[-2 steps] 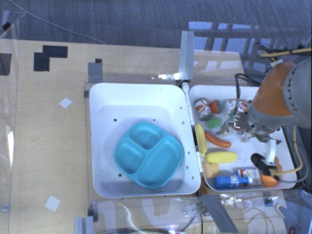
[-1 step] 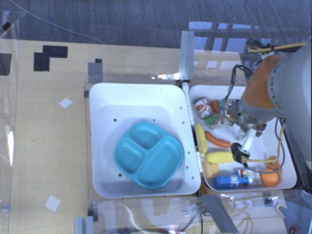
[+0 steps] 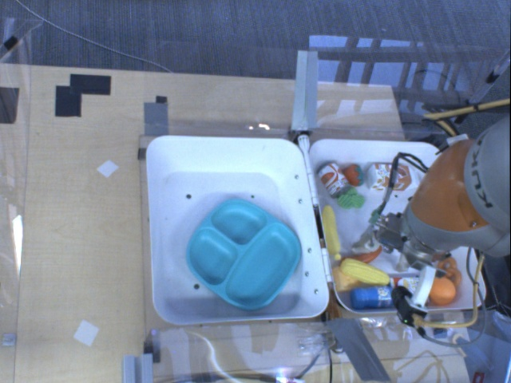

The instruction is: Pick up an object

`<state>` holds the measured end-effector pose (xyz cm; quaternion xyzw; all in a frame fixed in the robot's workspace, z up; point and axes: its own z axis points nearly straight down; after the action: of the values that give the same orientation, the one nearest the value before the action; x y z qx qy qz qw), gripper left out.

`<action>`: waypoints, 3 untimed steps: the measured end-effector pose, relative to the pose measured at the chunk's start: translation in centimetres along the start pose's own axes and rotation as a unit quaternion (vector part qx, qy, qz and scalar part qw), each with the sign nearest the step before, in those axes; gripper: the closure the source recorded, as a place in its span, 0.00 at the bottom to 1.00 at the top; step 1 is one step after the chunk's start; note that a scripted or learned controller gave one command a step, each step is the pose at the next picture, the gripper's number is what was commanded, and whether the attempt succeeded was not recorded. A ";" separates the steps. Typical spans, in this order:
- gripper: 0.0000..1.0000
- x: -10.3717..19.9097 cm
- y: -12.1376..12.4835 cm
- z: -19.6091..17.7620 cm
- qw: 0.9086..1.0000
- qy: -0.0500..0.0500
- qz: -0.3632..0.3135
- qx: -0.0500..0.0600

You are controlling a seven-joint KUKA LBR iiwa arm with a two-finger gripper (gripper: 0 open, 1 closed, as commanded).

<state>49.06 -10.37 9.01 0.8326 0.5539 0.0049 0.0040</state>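
Presently, the blue plate [image 3: 243, 251] lies alone in the left bin [image 3: 172, 162]. Within the right bin [image 3: 363, 152], the yellow corn [image 3: 363, 273] lies lengthwise nine-to-three, at about eight o'clock from the gripper [image 3: 386, 238], just beside it. Gripper state cannot be told. A blue can [image 3: 371, 298] sits below the corn.

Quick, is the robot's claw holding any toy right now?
Gripper: cannot be told; it hangs low over the toys in the right bin, near the yellow corn.
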 end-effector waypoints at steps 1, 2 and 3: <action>0.00 1.8 3.5 -0.2 0.998 -0.001 -0.060 0.005; 0.00 -1.8 1.0 0.0 0.996 0.000 -0.088 -0.002; 1.00 -1.8 1.2 -1.1 0.996 0.000 -0.088 -0.005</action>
<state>49.50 -12.49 10.16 0.7804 0.6252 0.0076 0.0086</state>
